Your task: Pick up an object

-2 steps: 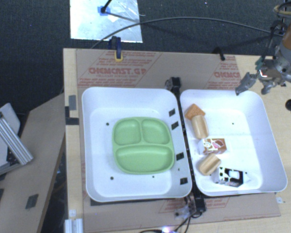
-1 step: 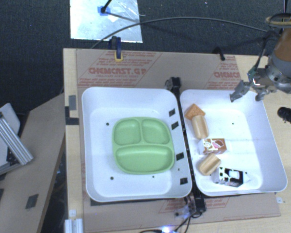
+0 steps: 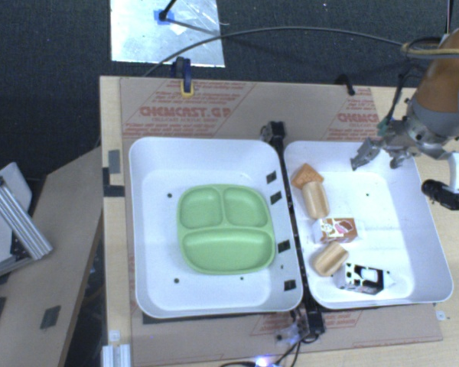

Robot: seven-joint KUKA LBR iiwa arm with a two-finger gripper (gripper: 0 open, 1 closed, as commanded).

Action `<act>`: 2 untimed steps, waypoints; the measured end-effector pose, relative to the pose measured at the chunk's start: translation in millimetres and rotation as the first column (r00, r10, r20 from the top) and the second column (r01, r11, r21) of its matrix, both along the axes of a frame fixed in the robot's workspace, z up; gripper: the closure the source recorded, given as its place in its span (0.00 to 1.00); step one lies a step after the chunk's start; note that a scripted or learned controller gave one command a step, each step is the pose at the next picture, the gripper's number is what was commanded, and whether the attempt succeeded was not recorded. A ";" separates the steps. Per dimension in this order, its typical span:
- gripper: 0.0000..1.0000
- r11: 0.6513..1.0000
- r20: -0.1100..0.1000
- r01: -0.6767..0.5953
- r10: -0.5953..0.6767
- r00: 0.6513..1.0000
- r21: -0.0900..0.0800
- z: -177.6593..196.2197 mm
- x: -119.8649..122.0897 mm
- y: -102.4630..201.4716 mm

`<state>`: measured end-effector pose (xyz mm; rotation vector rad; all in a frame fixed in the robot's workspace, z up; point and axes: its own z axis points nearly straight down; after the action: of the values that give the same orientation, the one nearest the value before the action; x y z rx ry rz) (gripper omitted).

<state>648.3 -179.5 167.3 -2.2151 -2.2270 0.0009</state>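
Observation:
The right bin [image 3: 413, 228] holds several small items along its left side. From back to front they are an orange wedge [image 3: 306, 176], a tan cylinder [image 3: 315, 199], a red and white packet [image 3: 338, 229], a tan roll [image 3: 329, 258] and a black and white piece [image 3: 363, 277]. My gripper [image 3: 381, 157] hangs over the bin's back right corner, well to the right of the orange wedge and apart from every item. Its fingers are spread open with nothing between them.
A green divided plate [image 3: 226, 228] lies in the middle of the left bin [image 3: 157, 205]. Black clips line the wall between the two bins. A cable arcs across the back of the bench, and a blue clamp [image 3: 184, 75] sits at the back edge.

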 end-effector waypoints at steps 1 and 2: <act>0.00 1.000 -0.001 -0.002 0.002 1.000 0.000 -62.1 1.8 3.1; 1.00 1.000 0.006 -0.004 0.004 1.000 -0.002 -47.0 3.9 2.7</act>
<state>652.2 -176.8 120.2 -2.2150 -2.2353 -0.0043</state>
